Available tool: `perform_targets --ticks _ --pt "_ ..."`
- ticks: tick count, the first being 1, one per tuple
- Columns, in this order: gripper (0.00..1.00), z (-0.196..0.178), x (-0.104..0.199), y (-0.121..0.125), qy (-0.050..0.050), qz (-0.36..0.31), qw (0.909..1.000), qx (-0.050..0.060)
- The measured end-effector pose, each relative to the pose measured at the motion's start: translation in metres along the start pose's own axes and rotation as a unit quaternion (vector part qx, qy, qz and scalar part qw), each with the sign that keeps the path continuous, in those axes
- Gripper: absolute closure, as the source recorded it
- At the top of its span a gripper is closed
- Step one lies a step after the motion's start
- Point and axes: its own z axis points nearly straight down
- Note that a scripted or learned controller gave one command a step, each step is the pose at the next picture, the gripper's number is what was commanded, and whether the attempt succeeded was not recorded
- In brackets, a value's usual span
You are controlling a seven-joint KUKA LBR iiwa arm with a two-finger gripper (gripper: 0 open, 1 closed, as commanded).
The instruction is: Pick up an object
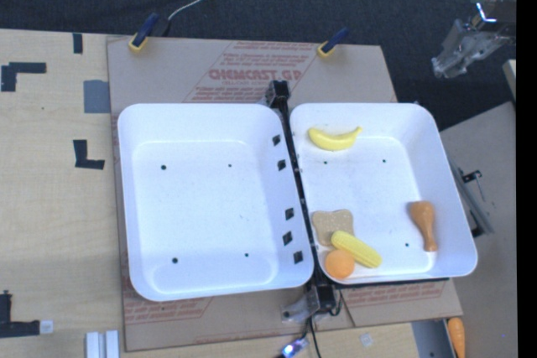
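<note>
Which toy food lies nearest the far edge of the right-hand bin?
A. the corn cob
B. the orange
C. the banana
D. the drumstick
C: the banana lies alone near the far wall of the right bin, while the corn cob, orange and drumstick all sit toward the near edge.

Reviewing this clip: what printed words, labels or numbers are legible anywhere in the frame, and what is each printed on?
"CHEMCAST GP": red print on the brown cardboard sheet under the two shallow white bins, read upside down from this view.
Smaller red lines beside and below it on the same sheet: too blurred to read.
More red print at the sheet's near edge: too small to read.
The toy food carries no text.
</note>
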Motion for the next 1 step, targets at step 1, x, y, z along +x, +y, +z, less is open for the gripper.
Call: perform_targets --ticks 1 --pt "1.00 -0.0099 0.0001 0.0004 -0.001 0.000 1.0000 0.000"
